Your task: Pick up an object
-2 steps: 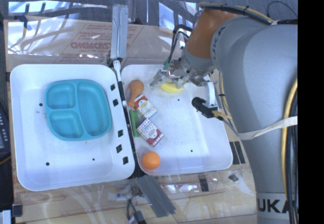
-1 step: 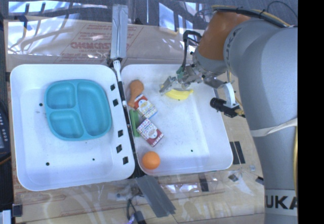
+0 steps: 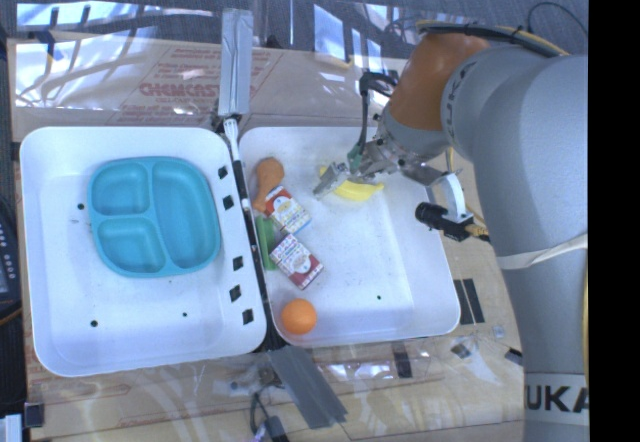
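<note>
Right now my tool (image 3: 340, 177) hangs low over the far part of the right bin (image 3: 400, 300), its tips at the left end of the yellow banana-like piece (image 3: 358, 192). Whether the fingers are spread or closed I cannot tell from this angle; the metal parts blur together, and I see nothing clearly held between them.

That yellow piece is what I judge to be my target. It lies flat on the bin floor, well apart from the cluster along the left wall: a brown drumstick-shaped toy (image 3: 267, 174), two small red-and-white cartons (image 3: 286, 211) (image 3: 296, 261), something green (image 3: 266, 230) beneath them, and an orange ball (image 3: 298, 316) in the near corner. The left bin (image 3: 50, 310) carries a blue divided plate (image 3: 155, 214).

To do this well, I would centre over the middle of the yellow piece rather than its end, since a curved, smooth thing gripped at the tip will likely swing or slip out. I would set the fingers across its narrow width, go down until nearly touching the floor, close firmly, then lift straight up and slowly.
</note>
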